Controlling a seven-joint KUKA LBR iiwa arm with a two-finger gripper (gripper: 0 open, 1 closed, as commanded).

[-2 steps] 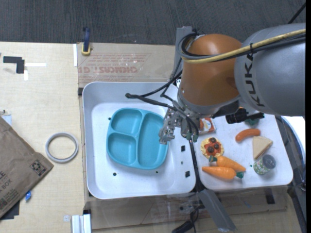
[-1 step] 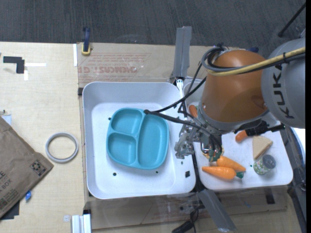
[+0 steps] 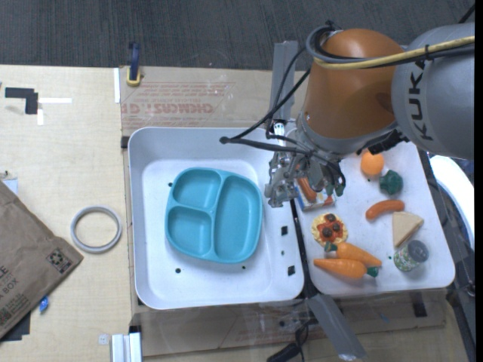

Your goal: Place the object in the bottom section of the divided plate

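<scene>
Camera view:
Arm: the grey arm with the orange band (image 3: 355, 81) is seen reaching in from the right, over the seam between the two bins.
Gripper (image 3: 298, 183): positioned at frame centre, above the left edge of the right bin (image 3: 438, 277); whether the claw is wide, narrow or holding anything cannot be told.
Divided plate (image 3: 215, 216): teal, set in the left bin (image 3: 151, 225), left of the gripper.
Right bin contents: an orange-red item (image 3: 309, 192) just beside the gripper; pizza slice (image 3: 329, 229), carrots (image 3: 347, 261), sausage (image 3: 384, 209), orange (image 3: 371, 163), broccoli (image 3: 391, 182), bread wedge (image 3: 405, 227), can (image 3: 410, 256).
Bench, lower left: tape ring (image 3: 96, 228).
</scene>
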